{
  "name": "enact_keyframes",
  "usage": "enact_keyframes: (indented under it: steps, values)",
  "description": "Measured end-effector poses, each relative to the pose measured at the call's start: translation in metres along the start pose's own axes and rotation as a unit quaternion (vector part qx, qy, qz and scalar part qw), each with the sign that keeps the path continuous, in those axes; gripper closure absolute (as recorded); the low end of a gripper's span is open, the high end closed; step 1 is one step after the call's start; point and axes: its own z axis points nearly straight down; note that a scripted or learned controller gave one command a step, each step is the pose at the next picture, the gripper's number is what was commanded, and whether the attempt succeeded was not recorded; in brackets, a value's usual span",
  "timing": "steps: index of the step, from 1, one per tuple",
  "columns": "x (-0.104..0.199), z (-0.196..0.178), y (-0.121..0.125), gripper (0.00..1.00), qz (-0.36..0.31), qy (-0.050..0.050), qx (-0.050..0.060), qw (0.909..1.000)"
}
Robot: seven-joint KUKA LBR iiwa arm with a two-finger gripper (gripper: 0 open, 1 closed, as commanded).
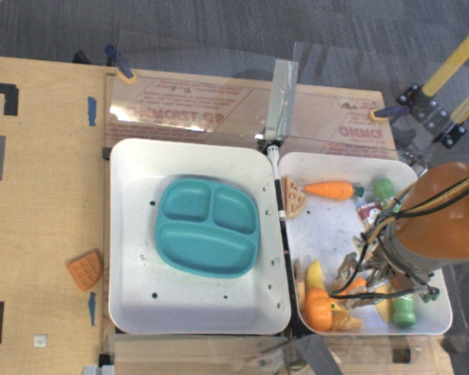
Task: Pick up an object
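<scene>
Cables and the orange wrist band hide the gripper (370, 282) above glossy plastic toy food (320, 307), so its grip cannot be told.

**Arm, as I see it**

My arm (445, 213) shows a broad, rounded orange band over a grey ring. Black cables (426, 200) cross the orange. Below hangs the gripper (372, 276): dark metal, tangled thin wires, small bright fittings.
</scene>
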Motion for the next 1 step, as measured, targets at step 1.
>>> enact_keyframes:
  steps: [1]
  values:
    - [-0.0854, -0.1310, 0.0230, 1.00, 0.014, -0.006, 0.003, 0.9999]
